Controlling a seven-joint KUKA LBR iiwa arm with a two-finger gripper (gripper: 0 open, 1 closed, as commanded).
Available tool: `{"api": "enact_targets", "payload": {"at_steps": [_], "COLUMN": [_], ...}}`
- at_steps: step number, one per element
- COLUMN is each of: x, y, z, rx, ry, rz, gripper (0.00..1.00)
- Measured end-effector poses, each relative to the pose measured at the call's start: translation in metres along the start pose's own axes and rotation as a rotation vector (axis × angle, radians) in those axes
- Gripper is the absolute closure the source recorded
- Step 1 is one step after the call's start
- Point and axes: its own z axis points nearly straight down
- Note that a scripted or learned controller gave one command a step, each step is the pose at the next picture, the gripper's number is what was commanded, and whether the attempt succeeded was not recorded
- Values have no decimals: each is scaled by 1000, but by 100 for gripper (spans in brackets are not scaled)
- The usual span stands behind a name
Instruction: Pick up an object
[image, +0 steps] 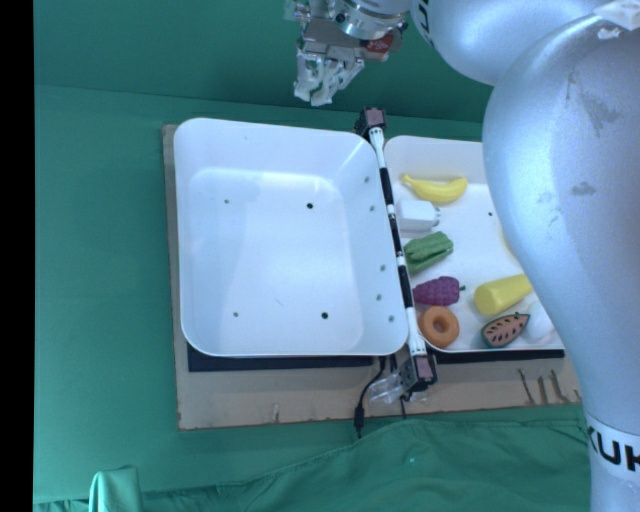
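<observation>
My gripper (322, 88) hangs at the top of the camera view, above the far edge of the left bin (200, 160), with nothing visible between its pale fingers. The right bin (470, 160) holds a yellow banana (436, 188), a white block (416, 214), a green pepper (428, 249), a purple fruit (437, 291), an orange ring-shaped doughnut (439, 326), a yellow piece (502, 294) and a brown-and-green slice (505, 329). The arm's grey body hides the right side of that bin.
A black-and-white striped bar (393, 230) runs between the two bins. Both bins rest on a brown cardboard sheet (280, 405) over green cloth (100, 300). The big grey arm link (560, 200) fills the right of the view.
</observation>
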Motion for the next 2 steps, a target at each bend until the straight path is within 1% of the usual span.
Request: {"api": "enact_targets", "payload": {"at_steps": [1, 2], "x": [0, 0], "y": [0, 1], "z": [1, -13], "rx": [2, -4], "ry": [-1, 0], "rz": [1, 2], "gripper": [0, 100]}}
